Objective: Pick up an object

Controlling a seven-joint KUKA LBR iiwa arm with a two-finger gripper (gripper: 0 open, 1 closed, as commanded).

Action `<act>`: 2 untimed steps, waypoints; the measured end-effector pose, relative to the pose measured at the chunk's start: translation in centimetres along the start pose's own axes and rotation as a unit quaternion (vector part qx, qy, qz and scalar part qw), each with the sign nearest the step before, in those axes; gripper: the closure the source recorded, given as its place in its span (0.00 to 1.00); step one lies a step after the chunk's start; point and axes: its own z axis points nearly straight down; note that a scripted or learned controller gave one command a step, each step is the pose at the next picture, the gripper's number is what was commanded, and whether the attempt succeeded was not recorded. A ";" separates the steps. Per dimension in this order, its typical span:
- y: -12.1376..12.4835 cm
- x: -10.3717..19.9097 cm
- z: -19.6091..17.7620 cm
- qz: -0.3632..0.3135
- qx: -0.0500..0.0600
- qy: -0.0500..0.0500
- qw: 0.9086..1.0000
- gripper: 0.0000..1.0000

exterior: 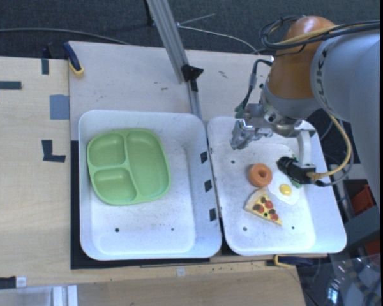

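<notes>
Nearest, toward the front edge of the right bin (325, 234): a toy pizza slice (263, 206), flat on the white floor, red and dark toppings up. Just beyond it and to the right, a toy fried egg (285, 190), white with a yellow yolk, so close to the slice that touching or apart is not to be told. Left of the egg and just beyond the slice, an orange-brown doughnut (260, 174), flat, hole up, apart from both. All three gathered about the middle of that bin.

In the left bin (147, 241), side by side with the right one: a pale green plate (127, 166), split into three compartments, flat toward the bin's left and far side. Small black clips (209, 185) along the neighbouring walls.

Farther back, over the far-left corner of the right bin: the hand (241, 134), pointing down, beyond the doughnut and apart from it; spread or pressed together, cannot tell. Behind it the arm (351, 62), grey with an orange band (300, 50); dark lettering on the grey casing, cut off and too blurred to read.

Farthest, on the tabletop (19, 171): a slanted metal rail (163, 24) running down toward the gap between the bins, a blue and yellow clamp (73, 57) at the far-left corner of the pale board (127, 75) under the bins, dark tape marks (51, 150) on the wood at left
</notes>
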 end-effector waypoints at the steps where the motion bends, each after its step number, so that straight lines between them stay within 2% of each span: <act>1: -1.5 6.2 0.1 -0.001 0.000 0.000 1.000 1.00; 2: -2.4 10.4 -0.3 0.000 0.000 0.000 1.000 1.00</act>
